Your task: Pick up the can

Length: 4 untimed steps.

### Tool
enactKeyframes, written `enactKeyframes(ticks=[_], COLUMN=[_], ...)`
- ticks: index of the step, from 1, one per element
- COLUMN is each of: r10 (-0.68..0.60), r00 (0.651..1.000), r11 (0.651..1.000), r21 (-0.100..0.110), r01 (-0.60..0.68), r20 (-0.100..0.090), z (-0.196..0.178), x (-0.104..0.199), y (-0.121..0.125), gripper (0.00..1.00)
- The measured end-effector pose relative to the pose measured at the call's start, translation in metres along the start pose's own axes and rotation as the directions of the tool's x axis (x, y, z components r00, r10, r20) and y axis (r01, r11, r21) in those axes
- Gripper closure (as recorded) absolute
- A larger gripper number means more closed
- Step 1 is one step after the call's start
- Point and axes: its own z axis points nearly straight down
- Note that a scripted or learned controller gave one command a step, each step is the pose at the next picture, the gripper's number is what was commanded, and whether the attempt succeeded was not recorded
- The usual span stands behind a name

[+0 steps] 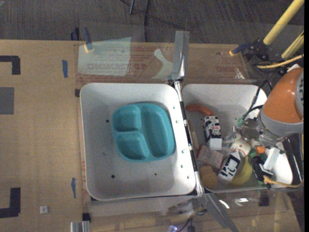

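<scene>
The can, a small black-and-white cylinder, lies tilted in the front part of the right bin, against a yellow banana-like piece. My gripper hangs over the bin's right half, just behind and to the right of the can, below the orange-banded wrist. Clutter and the wrist body hide its tip, and nothing is visibly held.
The right bin also holds a cow-patterned carton, an orange sausage shape, a brown block and a round biscuit. A teal divided plate lies in the left bin. Yellow cables run at the far right.
</scene>
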Motion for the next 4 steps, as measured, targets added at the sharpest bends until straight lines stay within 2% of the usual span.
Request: enactKeyframes(ticks=[1,2,3,4], r10=[0.002,0.398,0.322,0.409], r00=[1.000,0.917,0.947,0.913], r11=[1.000,0.917,0.947,0.913], r21=[-0.002,0.012,0.012,0.010], r01=[-0.002,-0.398,-0.322,-0.409], r20=[0.000,0.009,0.008,0.009], z=[-0.010,-0.119,-0.343,-0.343], x=[0.000,0.058,0.100,0.061], y=[0.001,0.029,0.092,0.133], gripper=[1.00,1.00,1.00,1.00])
